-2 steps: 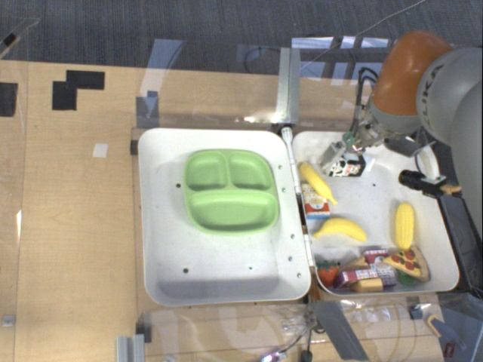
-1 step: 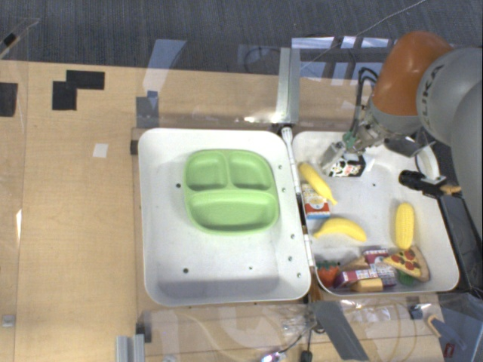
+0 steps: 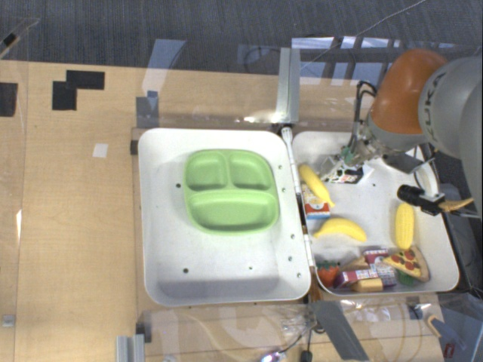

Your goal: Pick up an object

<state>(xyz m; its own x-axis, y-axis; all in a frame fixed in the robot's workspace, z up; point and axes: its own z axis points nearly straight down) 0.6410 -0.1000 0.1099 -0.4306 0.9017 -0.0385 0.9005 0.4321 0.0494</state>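
Wooden bench, two white bins — gripper low beside a small card, grip state unclear.

Robotics lab cell, not a home or kitchen. Wooden worktop carries two shallow white bins: left bin, right bin, split by a metal divider rail. Black marker patches sit on the worktop left of the left bin. Grey carpet runs behind it, a loose cable across. Grey industrial arm with orange band over the right bin. Contents are toy food, e.g. plastic banana.
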